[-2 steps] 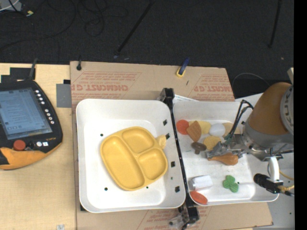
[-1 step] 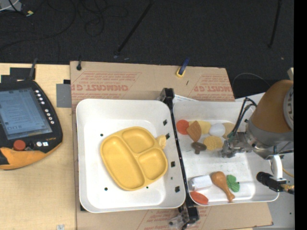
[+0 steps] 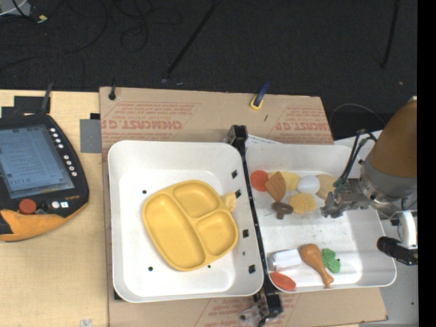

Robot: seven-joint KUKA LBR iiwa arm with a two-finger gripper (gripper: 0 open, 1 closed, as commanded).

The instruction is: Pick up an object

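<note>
The grey arm's dark claw point(image 3: 335, 205), fingers too small to tell spread or pressed, hangs low in the shallow white right-hand bin point(image 3: 368, 275) just beside a crowded row of small plastic toy foods point(image 3: 291, 189), so it may nudge several and grip none

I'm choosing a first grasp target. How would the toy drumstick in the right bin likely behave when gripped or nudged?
The drumstick looks like smooth moulded plastic, so probably stiff, light and somewhat slippery. Its bulbous end tapering to a thin shank suggests it may pivot or roll rather than slide straight. It lies against a green piece, which a nudge would likely disturb.
</note>
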